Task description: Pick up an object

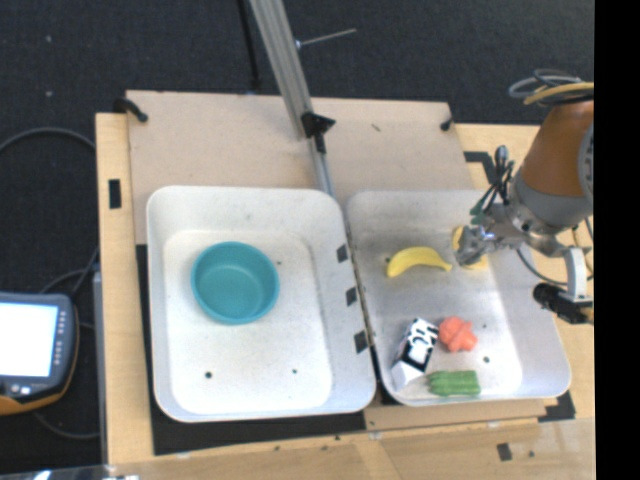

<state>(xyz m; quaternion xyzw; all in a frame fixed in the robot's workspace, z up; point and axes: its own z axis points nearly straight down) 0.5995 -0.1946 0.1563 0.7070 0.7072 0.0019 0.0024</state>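
Objects to pick: four small things lie in the right bin, and a bowl sits in the left one.
Bench (260, 138): tan board bearing both white bins side by side.
Left bin (250, 388): holds the teal bowl alone.
Right bin (520, 338): holds the banana, the orange toy, the green toy and the black-and-white box.
Arm (556, 163): grey with an orange band, reaching in over the right bin's far right part.
Bowl (235, 282): teal, round, upright, left of centre in its bin.
Gripper (472, 246): low over the right bin, just right of the banana; I cannot tell how it is set, and something yellowish shows by its tip.
Banana (417, 261): yellow, lying flat near the bin's middle.
Black-and-white box (417, 346): tilted, near the front left.
Green toy (454, 383): at the front edge, just right of the box.
Orange toy (458, 334): just right of the box, behind the green toy.
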